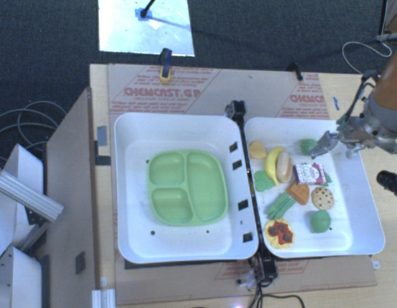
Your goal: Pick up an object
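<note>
The right bin (pixel 362 191) holds several toy foods. Among them are a small green piece (pixel 307 146) near the back, a yellow banana (pixel 272 163) beside a tan bun (pixel 284 166), and a pink and white carton (pixel 309 172). Nearer the front lie an orange wedge (pixel 299 192), a cookie (pixel 322 198), a green ball (pixel 320 221), a green pod (pixel 280 205) and a small pizza (pixel 280 232). My gripper (pixel 325 144) reaches in from the right, low over the back of this bin, just right of the small green piece. Nothing is seen held in it.
The left bin (pixel 131 172) holds a light green divided tray (pixel 187 187). A black divider with clips (pixel 243 165) runs between the bins. A yellow round piece (pixel 257 149) and a green leaf (pixel 263 181) lie by the right bin's left wall. Cables hang at the far right.
</note>
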Robot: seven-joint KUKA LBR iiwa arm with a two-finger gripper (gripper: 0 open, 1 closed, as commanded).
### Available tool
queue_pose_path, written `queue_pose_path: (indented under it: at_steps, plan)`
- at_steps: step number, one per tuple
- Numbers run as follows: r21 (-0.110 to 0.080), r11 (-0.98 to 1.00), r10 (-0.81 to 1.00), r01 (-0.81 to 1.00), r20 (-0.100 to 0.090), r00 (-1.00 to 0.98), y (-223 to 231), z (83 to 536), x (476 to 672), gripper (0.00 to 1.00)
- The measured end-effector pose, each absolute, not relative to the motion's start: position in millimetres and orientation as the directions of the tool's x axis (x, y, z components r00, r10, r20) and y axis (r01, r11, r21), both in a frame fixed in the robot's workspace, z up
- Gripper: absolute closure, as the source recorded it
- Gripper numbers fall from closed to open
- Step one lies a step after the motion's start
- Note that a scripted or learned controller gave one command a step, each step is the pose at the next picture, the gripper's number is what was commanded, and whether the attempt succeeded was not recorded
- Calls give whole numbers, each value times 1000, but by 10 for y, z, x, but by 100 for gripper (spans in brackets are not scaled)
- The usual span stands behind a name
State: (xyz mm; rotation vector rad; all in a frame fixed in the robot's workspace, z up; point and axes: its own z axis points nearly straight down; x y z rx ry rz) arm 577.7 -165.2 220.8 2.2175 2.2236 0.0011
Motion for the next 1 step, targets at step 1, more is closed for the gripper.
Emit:
queue_pose_path:
  at_steps: [1]
  plan:
    - [21,1,1000,1000,-5,-1,-1236,1061,5745,0]
